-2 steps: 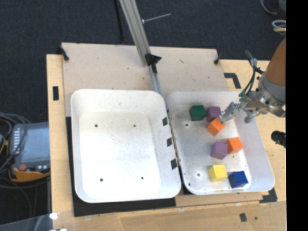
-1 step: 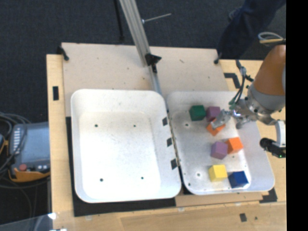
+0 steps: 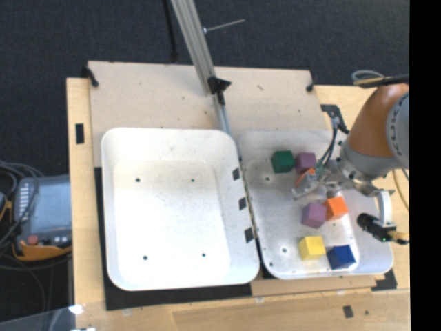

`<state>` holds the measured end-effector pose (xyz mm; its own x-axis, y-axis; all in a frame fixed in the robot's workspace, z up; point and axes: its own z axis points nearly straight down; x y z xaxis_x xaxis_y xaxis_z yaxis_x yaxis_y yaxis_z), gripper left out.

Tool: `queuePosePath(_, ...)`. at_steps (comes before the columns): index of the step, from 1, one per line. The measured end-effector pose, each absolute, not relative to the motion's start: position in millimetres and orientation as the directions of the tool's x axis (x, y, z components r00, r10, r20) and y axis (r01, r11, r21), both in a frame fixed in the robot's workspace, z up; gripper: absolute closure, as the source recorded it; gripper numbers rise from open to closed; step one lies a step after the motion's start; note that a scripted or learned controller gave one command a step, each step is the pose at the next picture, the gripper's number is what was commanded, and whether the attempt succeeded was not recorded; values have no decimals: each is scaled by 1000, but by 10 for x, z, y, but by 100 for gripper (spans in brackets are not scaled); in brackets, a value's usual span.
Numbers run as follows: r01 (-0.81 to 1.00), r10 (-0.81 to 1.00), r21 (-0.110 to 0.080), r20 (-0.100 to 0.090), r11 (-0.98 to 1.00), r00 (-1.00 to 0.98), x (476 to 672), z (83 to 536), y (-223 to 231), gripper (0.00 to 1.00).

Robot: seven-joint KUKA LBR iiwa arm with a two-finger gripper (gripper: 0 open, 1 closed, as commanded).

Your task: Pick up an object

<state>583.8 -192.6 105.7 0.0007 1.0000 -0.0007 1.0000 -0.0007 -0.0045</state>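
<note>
Blocks sit nearest you in the right bin [image 3: 275, 257]: a blue cube [image 3: 341, 256] at the near edge with a yellow cube [image 3: 311, 247] touching its left side, both matte and square-edged like painted wood or foam. Just beyond them lies a purple cube [image 3: 313, 214], with an orange cube [image 3: 336, 207] pressed against its right side. Farther still, the gripper [image 3: 306, 181] hangs low over the bin, reaching in from the right under the grey arm with its glossy orange band [image 3: 375, 126]; whether its fingers are apart or together cannot be told, and nothing is seen between them. At the far end rest a green cube [image 3: 282, 161] and a second purple cube [image 3: 305, 162], side by side and touching. You would do best to pick a block with free sides, since the paired ones leave little room for a finger; the near purple cube's left face looks open. The left bin [image 3: 110, 205] is shallow smooth white plastic with rounded corners, lightly scuffed. Beyond both, a ribbed metal rail [image 3: 193, 36] slants away over tan board.
</note>
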Motion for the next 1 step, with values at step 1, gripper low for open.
queuePosePath(1, 1000, 1000, 5, -2, -5, 5, 5861, 1208, -1942, 100)
